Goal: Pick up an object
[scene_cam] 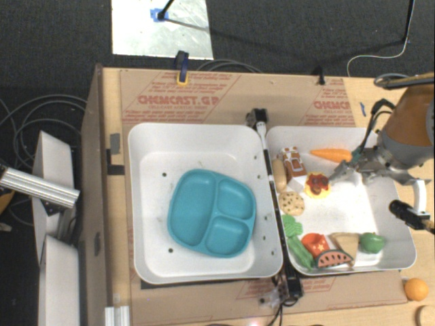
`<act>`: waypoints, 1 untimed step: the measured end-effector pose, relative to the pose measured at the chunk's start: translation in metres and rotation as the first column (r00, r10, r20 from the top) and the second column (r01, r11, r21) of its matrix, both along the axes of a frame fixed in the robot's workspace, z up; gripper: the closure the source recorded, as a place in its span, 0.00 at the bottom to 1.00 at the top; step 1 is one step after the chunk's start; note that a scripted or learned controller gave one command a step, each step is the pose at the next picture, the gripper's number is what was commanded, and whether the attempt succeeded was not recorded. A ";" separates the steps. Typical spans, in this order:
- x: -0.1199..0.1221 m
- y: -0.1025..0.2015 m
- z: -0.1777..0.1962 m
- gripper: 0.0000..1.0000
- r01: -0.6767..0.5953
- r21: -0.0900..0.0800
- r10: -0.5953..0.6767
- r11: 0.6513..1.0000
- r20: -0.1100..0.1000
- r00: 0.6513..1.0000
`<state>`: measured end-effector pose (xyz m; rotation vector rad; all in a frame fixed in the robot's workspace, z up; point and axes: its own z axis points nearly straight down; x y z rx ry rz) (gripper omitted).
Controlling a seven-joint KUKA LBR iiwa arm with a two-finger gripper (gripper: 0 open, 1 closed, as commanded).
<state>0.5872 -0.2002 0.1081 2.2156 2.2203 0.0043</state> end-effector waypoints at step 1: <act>0.070 0.003 -0.019 0.00 -0.002 0.011 0.002 1.000 -0.021 1.000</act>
